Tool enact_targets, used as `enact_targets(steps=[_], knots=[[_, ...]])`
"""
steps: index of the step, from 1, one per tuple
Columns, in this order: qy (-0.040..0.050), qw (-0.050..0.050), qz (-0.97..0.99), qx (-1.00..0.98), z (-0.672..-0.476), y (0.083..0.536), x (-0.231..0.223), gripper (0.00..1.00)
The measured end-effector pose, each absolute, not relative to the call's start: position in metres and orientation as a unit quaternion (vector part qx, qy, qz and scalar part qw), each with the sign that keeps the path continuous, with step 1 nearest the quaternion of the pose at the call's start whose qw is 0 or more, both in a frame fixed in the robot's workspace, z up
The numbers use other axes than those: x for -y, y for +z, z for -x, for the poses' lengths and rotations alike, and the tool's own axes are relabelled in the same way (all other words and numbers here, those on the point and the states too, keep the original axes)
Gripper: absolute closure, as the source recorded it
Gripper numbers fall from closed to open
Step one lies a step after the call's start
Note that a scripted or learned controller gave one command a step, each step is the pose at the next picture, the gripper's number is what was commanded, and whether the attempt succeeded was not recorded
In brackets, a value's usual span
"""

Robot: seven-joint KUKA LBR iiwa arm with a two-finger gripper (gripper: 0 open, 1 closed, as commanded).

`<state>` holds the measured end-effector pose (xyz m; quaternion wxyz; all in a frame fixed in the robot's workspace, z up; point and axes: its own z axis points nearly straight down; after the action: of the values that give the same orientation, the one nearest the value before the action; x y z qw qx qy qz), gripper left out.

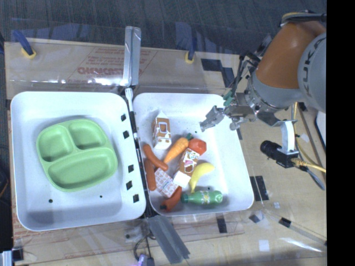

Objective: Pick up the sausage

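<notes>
The sausage (pixel 155 157) is a reddish-brown link lying at a slant on the left side of the right bin (pixel 233 148), next to the carrot (pixel 176 148). Two similar reddish links lie nearby, one (pixel 151 178) just below it and another (pixel 171 200) near the bin's front wall. My gripper (pixel 221 122) hangs over the upper right part of that bin, up and to the right of the sausage and well apart from it. Its fingers look open with nothing between them.
The right bin also holds a small carton (pixel 161 132), a red fruit (pixel 197 146), a banana (pixel 200 173), a green bottle (pixel 203 197) and little packets (pixel 164 182). A green divided plate (pixel 76 153) lies in the left bin (pixel 28 204).
</notes>
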<state>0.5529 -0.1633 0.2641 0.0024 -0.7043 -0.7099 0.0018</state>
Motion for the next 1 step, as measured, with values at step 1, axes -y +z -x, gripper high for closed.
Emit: enact_targets(steps=[1], knots=[[0.0021, 0.003, 0.689, 0.724, -0.4760, 0.1530, 0.1169, 0.00]])
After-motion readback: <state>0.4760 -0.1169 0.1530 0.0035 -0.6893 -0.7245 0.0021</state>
